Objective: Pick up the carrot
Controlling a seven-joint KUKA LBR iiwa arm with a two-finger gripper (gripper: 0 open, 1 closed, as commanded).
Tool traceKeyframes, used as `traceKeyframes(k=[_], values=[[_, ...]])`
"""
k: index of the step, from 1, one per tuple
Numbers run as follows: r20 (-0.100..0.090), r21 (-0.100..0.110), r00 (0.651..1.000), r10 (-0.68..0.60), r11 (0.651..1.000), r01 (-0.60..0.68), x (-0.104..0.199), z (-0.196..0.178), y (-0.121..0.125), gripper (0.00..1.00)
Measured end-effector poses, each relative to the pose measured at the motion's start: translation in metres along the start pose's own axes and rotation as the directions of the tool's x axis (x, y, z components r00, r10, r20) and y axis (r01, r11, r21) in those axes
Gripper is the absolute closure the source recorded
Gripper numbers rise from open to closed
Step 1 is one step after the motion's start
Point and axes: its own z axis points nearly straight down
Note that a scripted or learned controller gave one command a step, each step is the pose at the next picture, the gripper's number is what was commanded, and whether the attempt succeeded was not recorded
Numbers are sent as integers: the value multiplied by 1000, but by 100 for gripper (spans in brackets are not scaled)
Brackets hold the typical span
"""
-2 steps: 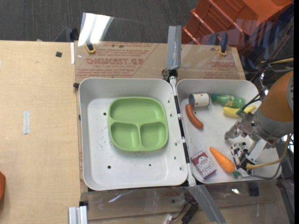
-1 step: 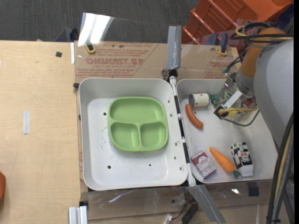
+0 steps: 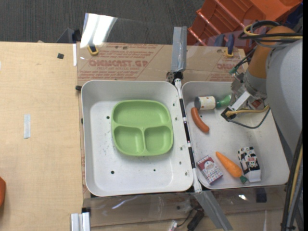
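The carrot [image 3: 228,164] is orange with a small green stub, and lies at a slant near the front of the right bin [image 3: 269,143]. It rests between a small red and white carton [image 3: 210,169] and a cow-patterned carton [image 3: 249,163]. My gripper [image 3: 237,94] hangs over the back of the right bin, well behind the carrot and apart from it. It is close to the green end of a pale bottle [image 3: 208,102] lying on its side.
A red-orange sausage [image 3: 199,120] lies near the right bin's left wall. The left bin [image 3: 96,143] holds a green divided plate [image 3: 142,127]. An orange crate [image 3: 240,8] stands behind the bench. The arm's grey body covers the right bin's right side.
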Motion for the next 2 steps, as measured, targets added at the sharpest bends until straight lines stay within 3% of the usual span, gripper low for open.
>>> traceKeyframes(k=[1,2], values=[[7,8,1000,2,1000,-2,-3,2,-1,0],[-24,9,998,66,998,-66,-63,4,1,0]])
